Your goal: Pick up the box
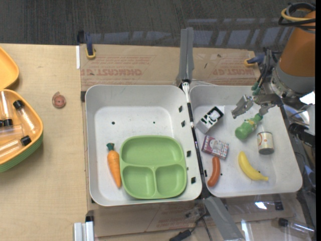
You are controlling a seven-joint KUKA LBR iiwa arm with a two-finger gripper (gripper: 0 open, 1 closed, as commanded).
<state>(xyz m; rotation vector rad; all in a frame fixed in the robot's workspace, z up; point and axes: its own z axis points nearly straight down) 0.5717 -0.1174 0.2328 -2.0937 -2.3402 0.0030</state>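
Two small boxes lie in the right bin. A pink-and-white box lies flat near the bin's left side. A black-and-white box leans by the left wall behind it. My gripper hangs at the back of this bin, to the right of both boxes and just above a green bottle. Its fingers are spread open with nothing between them.
The right bin also holds a red sausage, a banana and a small can. In the left bin sit a green divided plate and a carrot. Yellow trays stand at the far left.
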